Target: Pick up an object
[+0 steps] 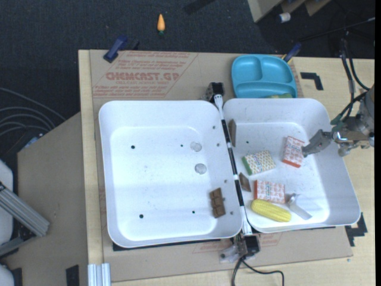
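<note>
The right bin holds several small items. A red and white box lies near its right side, a green patterned box nearer the middle, and a red box below that. A yellow corn cob and a silver piece lie by the front wall. A brown block stands against the divider. My gripper hangs over the right bin's right side, just right of the red and white box, with nothing seen in it.
In the left bin lie a brown chocolate piece near the divider and two small round discs. A blue divided tray sits behind the right bin. A blue clamp rests at the bench's back left corner.
</note>
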`<state>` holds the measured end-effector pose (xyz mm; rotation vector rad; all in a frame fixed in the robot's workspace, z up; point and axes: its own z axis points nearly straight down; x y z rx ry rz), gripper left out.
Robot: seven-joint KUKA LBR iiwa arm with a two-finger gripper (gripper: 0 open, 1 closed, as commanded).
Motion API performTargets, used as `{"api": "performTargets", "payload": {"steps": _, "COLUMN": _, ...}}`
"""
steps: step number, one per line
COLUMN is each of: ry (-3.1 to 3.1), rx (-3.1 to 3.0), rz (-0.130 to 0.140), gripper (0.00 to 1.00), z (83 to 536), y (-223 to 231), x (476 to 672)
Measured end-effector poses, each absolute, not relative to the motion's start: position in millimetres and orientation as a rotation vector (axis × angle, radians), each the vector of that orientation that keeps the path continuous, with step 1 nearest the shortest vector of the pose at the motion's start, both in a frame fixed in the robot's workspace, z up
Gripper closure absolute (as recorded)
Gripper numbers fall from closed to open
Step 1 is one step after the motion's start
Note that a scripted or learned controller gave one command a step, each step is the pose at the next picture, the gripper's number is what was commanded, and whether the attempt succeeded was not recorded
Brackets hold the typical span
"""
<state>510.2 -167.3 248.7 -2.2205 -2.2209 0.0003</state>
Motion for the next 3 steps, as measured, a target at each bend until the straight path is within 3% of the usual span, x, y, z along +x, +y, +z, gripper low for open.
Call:
{"api": "performTargets", "payload": {"steps": 1, "ry": -2.219, "rx": -2.220, "rz": 0.002, "gripper": 0.00, "z": 110, "y": -189, "x": 522.4}}
{"api": "performTargets", "payload": {"steps": 2, "ry": -2.223, "rx": -2.220, "rz": 0.000, "gripper": 0.00, "z": 84, "y": -191, "x": 582.4}}
{"api": "performTargets", "payload": {"steps": 3, "ry": -2.224, "rx": -2.222, "rz": -0.002, "gripper": 1.00, "z": 95, "y": -191, "x": 582.9}}
